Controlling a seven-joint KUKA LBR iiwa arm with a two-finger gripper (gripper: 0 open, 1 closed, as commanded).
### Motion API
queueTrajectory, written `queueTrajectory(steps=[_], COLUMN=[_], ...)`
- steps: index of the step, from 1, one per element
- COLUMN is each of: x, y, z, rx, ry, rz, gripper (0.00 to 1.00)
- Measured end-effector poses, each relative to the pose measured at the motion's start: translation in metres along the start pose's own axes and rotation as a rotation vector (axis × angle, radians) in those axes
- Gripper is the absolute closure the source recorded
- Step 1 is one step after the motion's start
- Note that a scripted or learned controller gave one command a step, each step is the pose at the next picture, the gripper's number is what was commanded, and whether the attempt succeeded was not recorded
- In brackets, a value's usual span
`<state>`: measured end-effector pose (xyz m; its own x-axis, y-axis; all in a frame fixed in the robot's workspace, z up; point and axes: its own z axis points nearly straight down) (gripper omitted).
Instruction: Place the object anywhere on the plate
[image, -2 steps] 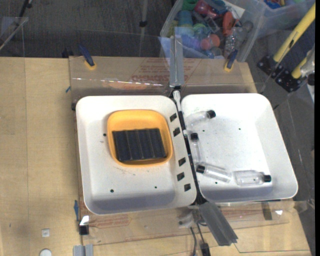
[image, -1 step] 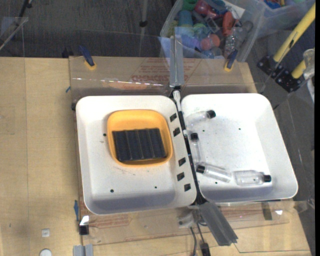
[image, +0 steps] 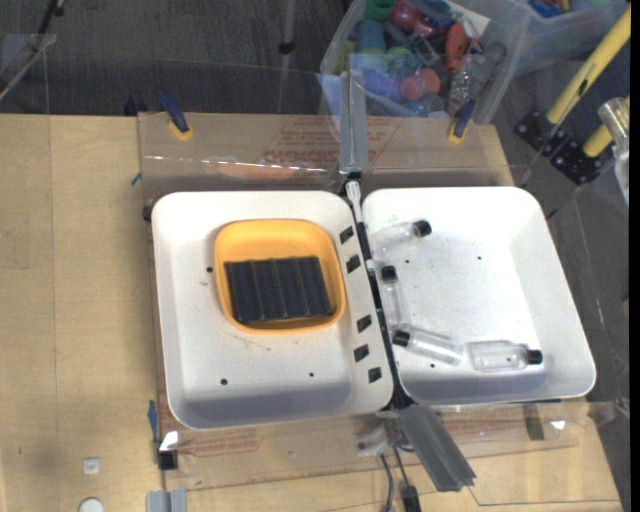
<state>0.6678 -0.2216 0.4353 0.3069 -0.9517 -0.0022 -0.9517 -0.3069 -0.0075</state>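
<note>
Cam view: orange plate (image: 279, 240) sits in left bin (image: 190, 330), a dark ribbed slab (image: 278, 289) on it. Objs are clear black-capped vials in right bin (image: 560, 330): one (image: 503, 355) at front, long axis left-right; others (image: 430, 345) (image: 397, 235) by the divider (image: 368, 300). Pincer state: can't tell. Divider's the hurdle w/ any carry leftward.

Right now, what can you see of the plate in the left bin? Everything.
The plate is orange-yellow, a rounded square with a raised rim, plastic by the look. It lies flat in the left bin, toward the back. A dark ribbed rectangular block lies on it, covering most of its floor.
</note>
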Motion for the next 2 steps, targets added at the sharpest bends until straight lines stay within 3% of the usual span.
queueTrajectory(steps=[1, 2], x=[-0.0071, -0.0081], y=[-0.0023, -0.003], z=[0.0004, 0.0004], rx=[-0.001, -0.002], ry=[-0.001, 0.0], rz=[-0.304, -0.469], gripper=[1.0, 1.0])
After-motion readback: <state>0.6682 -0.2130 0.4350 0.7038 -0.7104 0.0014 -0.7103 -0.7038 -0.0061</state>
